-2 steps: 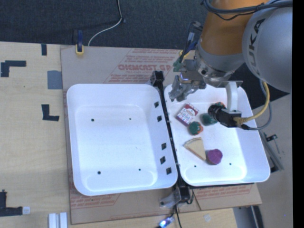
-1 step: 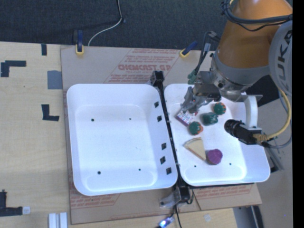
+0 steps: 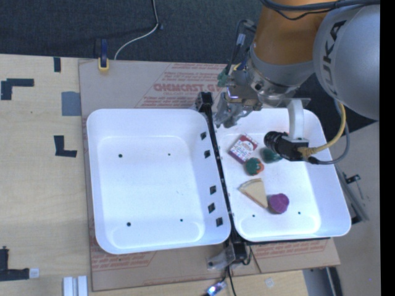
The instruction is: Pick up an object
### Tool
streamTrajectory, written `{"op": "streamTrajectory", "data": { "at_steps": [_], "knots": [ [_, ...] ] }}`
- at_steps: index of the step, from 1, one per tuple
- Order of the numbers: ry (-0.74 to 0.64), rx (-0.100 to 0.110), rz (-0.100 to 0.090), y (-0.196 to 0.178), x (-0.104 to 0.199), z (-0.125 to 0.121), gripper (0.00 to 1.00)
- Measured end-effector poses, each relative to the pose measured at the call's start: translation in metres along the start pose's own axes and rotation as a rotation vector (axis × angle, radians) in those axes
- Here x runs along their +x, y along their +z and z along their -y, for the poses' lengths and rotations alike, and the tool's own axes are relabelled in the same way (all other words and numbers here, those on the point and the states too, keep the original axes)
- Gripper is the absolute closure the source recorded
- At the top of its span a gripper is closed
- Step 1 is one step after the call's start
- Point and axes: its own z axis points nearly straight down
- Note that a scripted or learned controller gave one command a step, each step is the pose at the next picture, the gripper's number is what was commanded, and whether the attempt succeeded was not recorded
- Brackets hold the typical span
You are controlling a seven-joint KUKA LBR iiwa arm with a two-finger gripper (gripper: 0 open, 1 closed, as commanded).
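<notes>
Nothing lifted yet. Hovering at the right bin's (image 3: 321,224) back left corner, the hand (image 3: 227,117), grip impossible to tell. Lying just beside it on the bin floor: small red-and-white packet (image 3: 242,148), green ball (image 3: 252,166), tan wedge (image 3: 254,193), purple lump (image 3: 279,203).

a robotics lab: an industrial arm (image 3: 321,36) over white bins (image 3: 148,184) on a taped bench (image 3: 37,165).

bins (image 3: 148,193): white plastic, smooth, slight sheen
bench (image 3: 37,184): pale wood, matt
board under bins (image 3: 179,86): brown cardboard, printed red
arm band (image 3: 290,17): orange, glossy
purple ball (image 3: 279,203): matt
</notes>
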Motion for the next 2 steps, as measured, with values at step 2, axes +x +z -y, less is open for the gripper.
{"op": "streamTrajectory", "data": {
  "at_steps": [2],
  "knots": [
    [-0.004,-0.01,-0.004,-0.057,0.038,0.068,1.0]
  ]
}}
